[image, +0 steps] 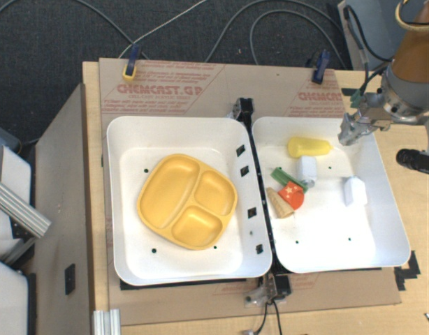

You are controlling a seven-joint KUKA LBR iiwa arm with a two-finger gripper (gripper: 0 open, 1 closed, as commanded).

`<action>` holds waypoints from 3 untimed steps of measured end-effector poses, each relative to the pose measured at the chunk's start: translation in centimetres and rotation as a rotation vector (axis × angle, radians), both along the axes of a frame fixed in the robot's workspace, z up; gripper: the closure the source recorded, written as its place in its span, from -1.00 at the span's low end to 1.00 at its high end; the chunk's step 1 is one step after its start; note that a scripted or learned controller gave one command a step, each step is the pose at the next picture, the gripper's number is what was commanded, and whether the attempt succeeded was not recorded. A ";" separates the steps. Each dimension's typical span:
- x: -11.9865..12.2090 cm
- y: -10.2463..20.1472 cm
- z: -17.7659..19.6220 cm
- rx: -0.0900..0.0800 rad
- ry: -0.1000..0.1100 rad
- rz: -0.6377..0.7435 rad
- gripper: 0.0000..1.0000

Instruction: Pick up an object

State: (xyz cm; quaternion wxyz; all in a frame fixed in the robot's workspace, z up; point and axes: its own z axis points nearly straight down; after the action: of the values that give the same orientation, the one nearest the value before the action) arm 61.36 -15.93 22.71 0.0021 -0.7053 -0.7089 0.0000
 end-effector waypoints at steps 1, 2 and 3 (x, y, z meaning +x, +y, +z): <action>-0.3 4.6 0.2 -0.001 -0.001 -0.001 1.00; -1.9 9.9 1.2 0.000 0.000 0.000 1.00; -3.4 14.3 1.5 -0.001 0.000 0.000 1.00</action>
State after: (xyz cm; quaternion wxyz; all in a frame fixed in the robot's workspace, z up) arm 57.95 -1.63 24.24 0.0020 -0.7053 -0.7089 0.0002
